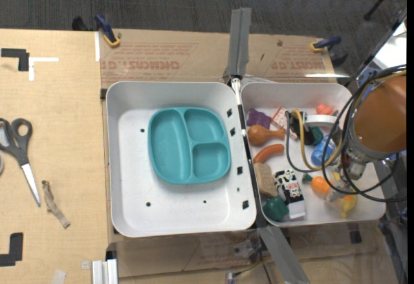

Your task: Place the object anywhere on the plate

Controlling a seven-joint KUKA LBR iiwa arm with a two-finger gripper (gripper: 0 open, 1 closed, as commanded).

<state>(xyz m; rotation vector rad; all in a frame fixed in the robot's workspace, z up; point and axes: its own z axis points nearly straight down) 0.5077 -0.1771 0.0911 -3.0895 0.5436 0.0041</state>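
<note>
A teal plate (189, 145) with three compartments lies in the left white bin (126, 198) with nothing on it. The right bin (323, 85) holds several toy items: a purple piece (259, 118), an orange pear-shaped piece (258, 135), an orange sausage shape (268, 152), a tan slab (264, 178), a black-and-white figure (288, 185), a dark green piece (275, 209), a blue piece (319, 154), a small orange piece (321, 185) and a yellow piece (348, 205). My gripper (339, 176) is low over the right side of this bin, near the blue and orange pieces.
Scissors (21, 150) and a small strap (55, 206) lie on the wooden bench left of the bins. A grey bar (238, 43) runs along the divide between the bins. Blue clamps (107, 30) hold cardboard behind them.
</note>
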